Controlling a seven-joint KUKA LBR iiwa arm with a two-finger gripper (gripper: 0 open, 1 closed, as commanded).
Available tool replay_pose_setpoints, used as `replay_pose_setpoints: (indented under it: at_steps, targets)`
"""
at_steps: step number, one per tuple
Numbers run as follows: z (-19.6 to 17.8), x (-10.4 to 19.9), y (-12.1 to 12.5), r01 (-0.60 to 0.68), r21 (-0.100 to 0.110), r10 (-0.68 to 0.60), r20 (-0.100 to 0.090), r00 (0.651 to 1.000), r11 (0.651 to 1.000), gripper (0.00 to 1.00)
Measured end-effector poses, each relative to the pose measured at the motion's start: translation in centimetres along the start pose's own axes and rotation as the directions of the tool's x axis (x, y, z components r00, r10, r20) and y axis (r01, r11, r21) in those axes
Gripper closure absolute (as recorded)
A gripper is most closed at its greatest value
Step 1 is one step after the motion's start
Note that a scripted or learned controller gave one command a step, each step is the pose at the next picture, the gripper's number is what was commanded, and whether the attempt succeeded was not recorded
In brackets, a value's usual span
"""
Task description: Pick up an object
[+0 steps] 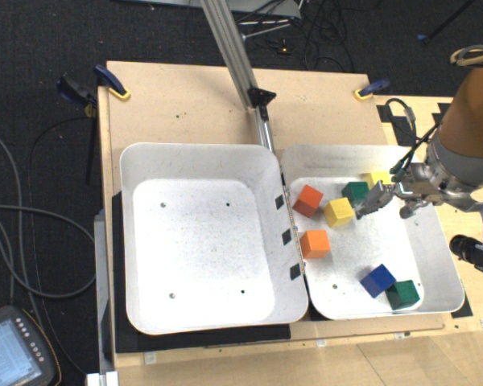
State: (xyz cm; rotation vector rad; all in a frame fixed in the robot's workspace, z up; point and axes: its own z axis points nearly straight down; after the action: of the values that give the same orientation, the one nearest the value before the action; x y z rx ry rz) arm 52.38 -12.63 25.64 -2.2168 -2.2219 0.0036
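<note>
Nearest you, at the front of the right-hand shallow white bin (435, 240), a dark green cube (403, 293) sits touching a blue cube (377, 280). Further in, you have the cluster that matters: a small yellow cube (340, 211) just beside the gripper (376, 199), with a second green cube (355, 191) behind it and what looks like another yellow block (378, 178) at the back, partly hidden by the fingers. Two orange cubes stand to the left, one tilted near the divider (307, 200) and one lower down (315, 244).

The gripper hovers low over the green and yellow pair, its dark fingers spread apart with nothing between them. From this slant you cannot be sure which of the two it is lined up on; the yellow cube seems the likelier target.

To do this step well, centre the fingers so one lands on each side of a single cube, not straddling the gap between neighbours. Come straight down, since a slanted approach would likely nudge the cube into the green one. Close only once the tips are below the cube's top edge.

Beyond this, the left white bin (137, 215) lies alongside on the plywood bench (185, 111), and the grey arm with its orange band (467, 127) reaches in from the right.
</note>
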Motion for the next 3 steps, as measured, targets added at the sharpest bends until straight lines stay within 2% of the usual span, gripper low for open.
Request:
replay_pose_setpoints:
  at_steps: [1, 2, 3]
  targets:
    - [-0.2, 0.0, 0.1, -0.002, -0.004, 0.002, 0.001, 1.0, 1.0, 0.0]
    - [6.2, -0.1, -0.1, -0.004, 0.003, 0.004, -0.001, 1.0, 1.0, 0.0]
    - [11.0, -0.7, 0.3, -0.004, 0.001, 0.004, 0.0, 1.0, 1.0, 0.0]
